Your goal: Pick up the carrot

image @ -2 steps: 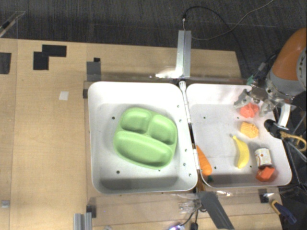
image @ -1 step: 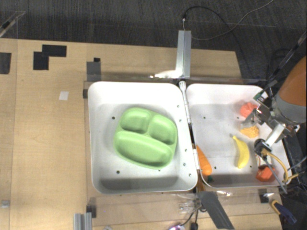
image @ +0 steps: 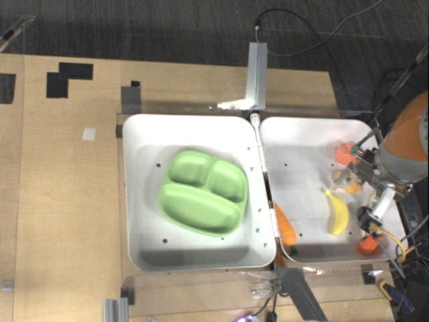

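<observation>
1. Over on the left, the wooden bench (image: pixel 67 193) is bare apart from a few black blocky marks near its far edge.
2. Next comes the left bin (image: pixel 134 180), white and shallow. A green plate (image: pixel 202 192) lies in the middle of it, split into three compartments and turned at a slant to the bin's walls.
3. Where the two bins meet, a metal post (image: pixel 257 72) stands at the far edge.
4. The carrot (image: pixel 285 227) lies in the right bin (image: pixel 301 153), in its near-left corner. It sits tight along the wall shared with the left bin, thick end towards the near wall. Nothing is touching it.
5. Further right, a banana (image: pixel 338 215) lies on the floor of the same bin, apart from the carrot with bare white between them.
6. A small red thing (image: pixel 345 154) sits towards the far side of that bin, beyond the banana.
7. The gripper (image: pixel 350 176) hangs between the red thing and the banana's far end, well away from the carrot. From here I cannot tell whether it is released or clenched, or whether it has anything.
8. The arm (image: pixel 405 143) reaches in from the right edge, and a small orange thing (image: pixel 367 245) sits in the near-right corner of the bin.
</observation>
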You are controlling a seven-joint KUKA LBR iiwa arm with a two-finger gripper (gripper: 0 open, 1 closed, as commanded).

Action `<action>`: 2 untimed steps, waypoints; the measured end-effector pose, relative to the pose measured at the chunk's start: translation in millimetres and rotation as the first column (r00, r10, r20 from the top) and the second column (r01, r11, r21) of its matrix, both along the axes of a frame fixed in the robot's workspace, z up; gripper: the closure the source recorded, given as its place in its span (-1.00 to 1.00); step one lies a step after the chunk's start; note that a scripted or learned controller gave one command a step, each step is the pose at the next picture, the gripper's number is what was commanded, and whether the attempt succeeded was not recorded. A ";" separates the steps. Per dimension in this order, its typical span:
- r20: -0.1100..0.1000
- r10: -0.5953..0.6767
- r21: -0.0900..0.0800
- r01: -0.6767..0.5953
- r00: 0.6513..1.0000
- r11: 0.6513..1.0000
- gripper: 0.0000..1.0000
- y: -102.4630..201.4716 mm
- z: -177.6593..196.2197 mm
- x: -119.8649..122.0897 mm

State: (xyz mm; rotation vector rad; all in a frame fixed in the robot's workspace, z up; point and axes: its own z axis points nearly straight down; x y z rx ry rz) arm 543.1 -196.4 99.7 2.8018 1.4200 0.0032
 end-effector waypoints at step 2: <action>0.006 -0.358 0.002 0.358 0.934 0.934 -1.00 19.4 -12.1 48.8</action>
